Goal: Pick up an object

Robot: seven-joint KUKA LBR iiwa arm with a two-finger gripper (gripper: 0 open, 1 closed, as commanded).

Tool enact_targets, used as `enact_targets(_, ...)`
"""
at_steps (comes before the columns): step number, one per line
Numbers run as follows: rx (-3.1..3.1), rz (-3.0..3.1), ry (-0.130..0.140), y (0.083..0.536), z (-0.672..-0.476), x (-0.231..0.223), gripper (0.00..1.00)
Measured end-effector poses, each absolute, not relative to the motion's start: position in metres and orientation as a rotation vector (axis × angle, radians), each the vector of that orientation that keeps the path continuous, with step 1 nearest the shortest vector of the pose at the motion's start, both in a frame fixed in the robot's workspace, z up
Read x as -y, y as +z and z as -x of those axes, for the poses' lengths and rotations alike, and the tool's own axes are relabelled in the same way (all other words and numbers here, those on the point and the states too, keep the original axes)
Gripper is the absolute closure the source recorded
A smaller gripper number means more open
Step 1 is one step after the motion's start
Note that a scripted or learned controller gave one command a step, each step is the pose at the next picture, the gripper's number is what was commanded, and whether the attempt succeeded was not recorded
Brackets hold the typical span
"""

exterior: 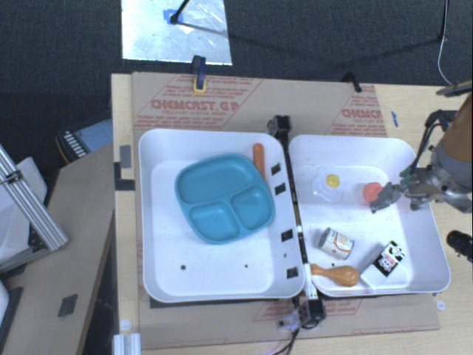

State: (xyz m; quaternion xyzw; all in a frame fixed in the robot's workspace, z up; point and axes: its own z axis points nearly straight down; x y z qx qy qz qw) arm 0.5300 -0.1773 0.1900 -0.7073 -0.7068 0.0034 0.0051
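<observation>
Nearest the camera, at the front rim of the right bin (432, 276), a tan wooden pear-shaped piece (336, 274) lies flat, well below and left of the fingers. Beside it a small black-and-white carton (387, 258) sits tilted, below the fingers. A small cylindrical can (336, 242) lies on its side just above the wooden piece.

Gripper (399, 195) hangs over the right bin's right half, arm entering from the right. 2 dark fingers visible, spread apart, nothing between them. A red-orange round object (372, 191) sits touching or just beside the left finger, outside the gap; can't tell true contact. Left of that, a fried-egg toy (330, 183), white with yellow yolk, lies flat.

Far left of the fingers, the left bin (159, 198) holds a blue divided plate (224, 197) with 3 compartments. An orange carrot-like stick (259, 159) lies at the plate's upper right edge, near the divider between the 2 bins.

Farthest back, a yellow clamp (199, 76) on brown cardboard (244, 98).
</observation>
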Motion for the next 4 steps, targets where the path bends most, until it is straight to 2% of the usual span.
enact_targets(1, 2.225, 2.219, -0.001, 0.197, -0.533, 0.177, 0.0)
enact_targets(3, 2.223, 2.22, 0.0, 0.09, -0.537, 0.185, 0.0)
enact_targets(4, 2.225, 2.222, -0.001, 0.102, -0.538, 0.186, 1.0)
